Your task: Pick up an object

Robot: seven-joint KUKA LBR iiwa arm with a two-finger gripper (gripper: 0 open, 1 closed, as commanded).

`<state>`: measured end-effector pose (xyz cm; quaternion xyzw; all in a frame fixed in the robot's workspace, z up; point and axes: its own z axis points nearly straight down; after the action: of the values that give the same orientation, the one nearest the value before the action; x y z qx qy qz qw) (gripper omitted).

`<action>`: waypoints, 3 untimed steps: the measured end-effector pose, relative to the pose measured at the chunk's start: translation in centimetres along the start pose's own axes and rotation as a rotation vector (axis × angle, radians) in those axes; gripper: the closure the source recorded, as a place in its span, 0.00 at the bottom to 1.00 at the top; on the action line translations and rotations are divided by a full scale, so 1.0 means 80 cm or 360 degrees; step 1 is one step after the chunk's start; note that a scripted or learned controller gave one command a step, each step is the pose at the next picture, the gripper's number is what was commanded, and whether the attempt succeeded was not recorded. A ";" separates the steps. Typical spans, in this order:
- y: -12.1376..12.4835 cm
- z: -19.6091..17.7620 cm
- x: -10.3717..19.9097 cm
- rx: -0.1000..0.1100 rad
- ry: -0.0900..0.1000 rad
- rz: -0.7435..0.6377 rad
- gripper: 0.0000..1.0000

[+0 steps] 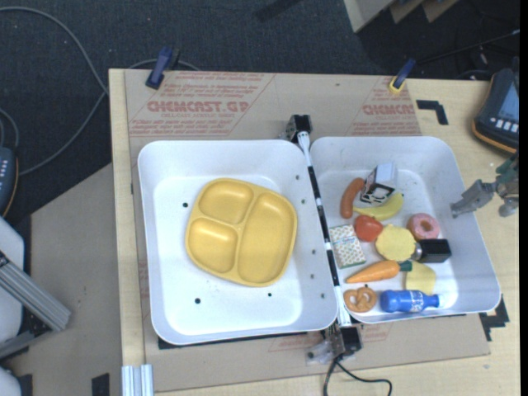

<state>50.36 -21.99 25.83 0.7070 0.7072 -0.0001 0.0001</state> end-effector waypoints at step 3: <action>0.084 0.204 0.158 -0.0004 -0.0001 0.0000 1.00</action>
<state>57.09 -9.38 9.47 0.7070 0.7072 0.0007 0.0013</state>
